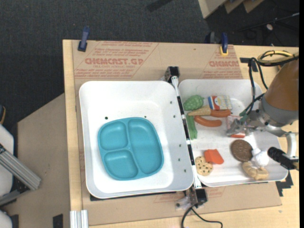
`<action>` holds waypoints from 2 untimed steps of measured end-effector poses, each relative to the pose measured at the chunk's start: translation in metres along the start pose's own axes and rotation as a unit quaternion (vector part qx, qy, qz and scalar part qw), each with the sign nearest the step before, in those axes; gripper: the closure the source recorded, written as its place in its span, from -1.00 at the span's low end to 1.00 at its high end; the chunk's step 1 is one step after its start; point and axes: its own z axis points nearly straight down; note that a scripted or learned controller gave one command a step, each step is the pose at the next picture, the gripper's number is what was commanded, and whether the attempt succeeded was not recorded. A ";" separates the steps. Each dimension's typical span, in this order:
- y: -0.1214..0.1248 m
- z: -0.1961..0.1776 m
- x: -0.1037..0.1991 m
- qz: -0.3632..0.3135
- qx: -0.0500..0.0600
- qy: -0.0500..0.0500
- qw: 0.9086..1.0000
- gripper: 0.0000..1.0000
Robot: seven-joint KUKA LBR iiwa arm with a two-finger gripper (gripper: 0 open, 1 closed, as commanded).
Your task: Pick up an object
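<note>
The right bin [266,87] holds toy food. A green leafy piece [193,102] and a small white carton [219,101] lie at its far side, with two red sausages [208,121] just in front of them. A green strip [191,126] lies along the left wall. Nearer the front are an orange block [213,156], a spotted cookie [203,166], a brown round patty [242,150] and a tan and white piece [256,167]. My gripper [236,126] is low in this bin, just right of the sausages and above the patty.
The left bin [95,99] carries a teal divided plate [130,147]. The grey arm [280,99] with its orange band covers the right bin's right side. Cables [273,57] run behind it. Clamps [84,37] hold the board's far edge.
</note>
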 end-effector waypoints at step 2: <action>0.034 -0.097 0.179 -0.006 -0.006 0.002 1.000 1.00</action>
